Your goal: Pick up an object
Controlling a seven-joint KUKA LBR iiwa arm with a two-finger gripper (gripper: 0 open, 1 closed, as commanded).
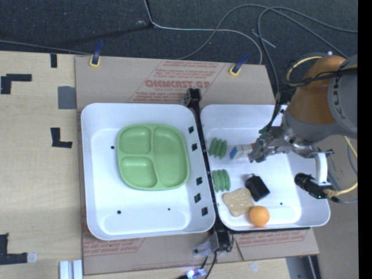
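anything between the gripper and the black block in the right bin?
Nothing visible. The gripper hangs over bare white floor of the right bin, and the black block lies just toward the near rim from it. The orange ball and tan toast piece sit beyond the block.

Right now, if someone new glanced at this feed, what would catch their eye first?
Probably the green divided plate, sitting alone in the left bin. Next, the grey arm with its orange band, reaching in from the right with the gripper low over the right bin. Near that bin's front lie an orange ball, a black block and a tan piece.
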